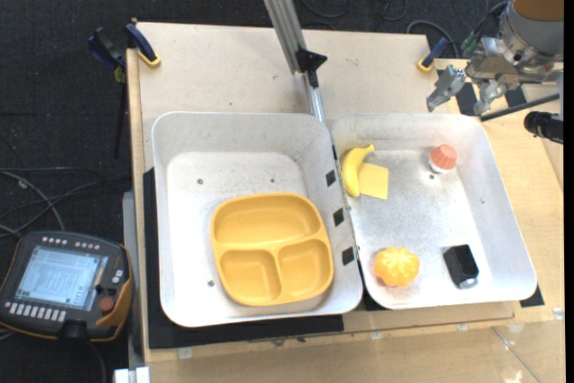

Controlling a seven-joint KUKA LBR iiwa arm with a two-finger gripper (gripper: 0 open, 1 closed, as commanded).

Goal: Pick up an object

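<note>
Two white bins sit side by side: the left bin (179,148) holds a yellow divided tray (271,248); the right bin (502,220) holds, in descending size, a yellow cheese wedge (375,182), banana (353,168), orange (396,267), black block (461,265) and small pink-capped piece (442,158). You see the gripper (475,90) raised outside the right bin's far corner, holding nothing; whether its claw is wide or narrow cannot be told. Likely risk: banana and wedge touch, so a descent there may nudge both and close on neither.
</note>
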